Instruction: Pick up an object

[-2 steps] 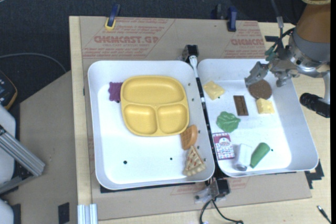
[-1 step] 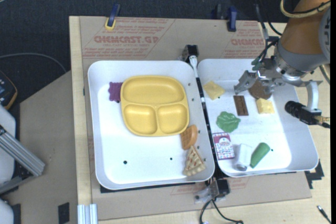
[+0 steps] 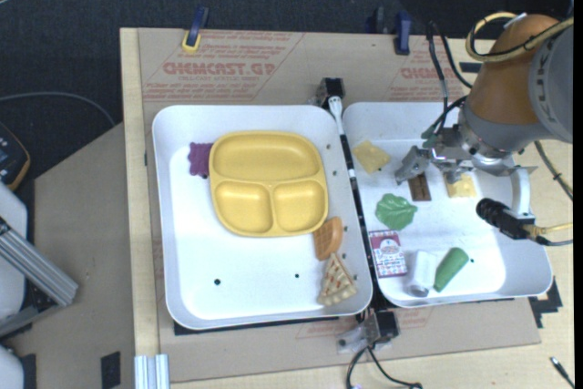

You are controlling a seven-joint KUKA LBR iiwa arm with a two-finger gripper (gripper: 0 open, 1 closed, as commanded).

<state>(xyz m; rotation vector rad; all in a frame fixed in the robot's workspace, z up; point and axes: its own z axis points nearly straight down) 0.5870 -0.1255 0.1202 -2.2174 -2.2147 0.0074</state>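
While the jaws (image 3: 421,170) hang spread apart and empty low over the right bin (image 3: 537,273), just above a small brown block (image 3: 419,188), likely the target, soft-looking toy foods lie scattered nearby, a crinkled green leaf (image 3: 395,210) and a smooth green pepper (image 3: 451,269) among them.

Two white bins are borne by the bench (image 3: 273,59): the left bin (image 3: 182,223) at nine o'clock, the right bin (image 3: 519,264) at three
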